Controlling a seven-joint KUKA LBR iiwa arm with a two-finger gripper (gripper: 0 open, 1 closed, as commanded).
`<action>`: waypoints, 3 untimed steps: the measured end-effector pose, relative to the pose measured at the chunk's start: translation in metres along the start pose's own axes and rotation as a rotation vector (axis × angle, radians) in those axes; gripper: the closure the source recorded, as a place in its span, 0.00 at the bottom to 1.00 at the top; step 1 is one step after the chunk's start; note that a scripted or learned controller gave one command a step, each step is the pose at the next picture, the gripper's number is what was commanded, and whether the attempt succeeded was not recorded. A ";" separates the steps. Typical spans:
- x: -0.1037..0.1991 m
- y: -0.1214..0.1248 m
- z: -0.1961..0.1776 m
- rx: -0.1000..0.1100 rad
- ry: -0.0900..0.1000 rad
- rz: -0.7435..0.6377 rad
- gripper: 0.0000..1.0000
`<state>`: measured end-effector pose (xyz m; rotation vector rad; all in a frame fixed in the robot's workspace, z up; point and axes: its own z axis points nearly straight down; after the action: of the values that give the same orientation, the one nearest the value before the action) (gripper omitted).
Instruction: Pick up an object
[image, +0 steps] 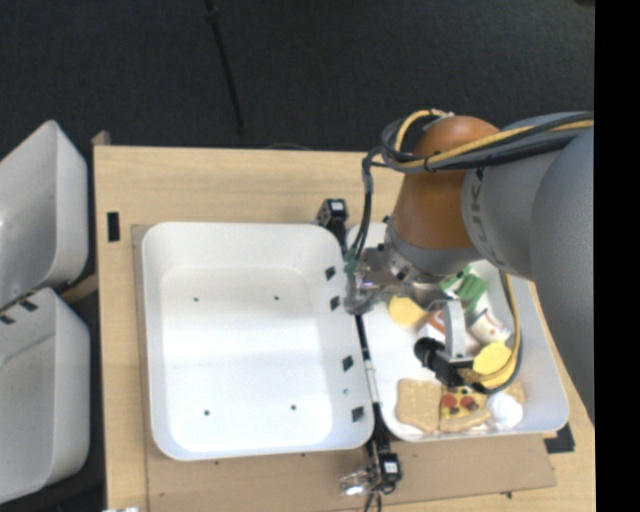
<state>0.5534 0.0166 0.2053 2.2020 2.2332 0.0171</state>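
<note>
My gripper (370, 290) hangs under the orange-banded wrist, low at the left edge of the right bin (540, 415), close to the wall between the two bins. A yellow wedge (405, 312) lies just to its right. Further right are a green item (468, 288), a small white and red cup (490, 325) and a yellow round piece (492, 358). Along the bin's front lie a tan slice of toast (418, 405), a pizza slice (460, 405) and a white ball (506, 410). The arm hides the back of this bin.
The left bin (160, 300) stands beside it, sharing the middle wall with black clips (352, 365). Wooden bench (230, 180) surrounds both bins. White blocks (35, 210) sit off the bench at far left.
</note>
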 end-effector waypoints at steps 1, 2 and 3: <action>0.041 0.060 -0.030 0.006 -0.004 0.008 1.00; 0.056 0.141 -0.067 0.004 -0.005 0.010 1.00; 0.146 0.127 0.008 0.019 -0.004 0.006 1.00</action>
<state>0.6789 0.1645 0.1992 2.2159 2.2344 -0.0086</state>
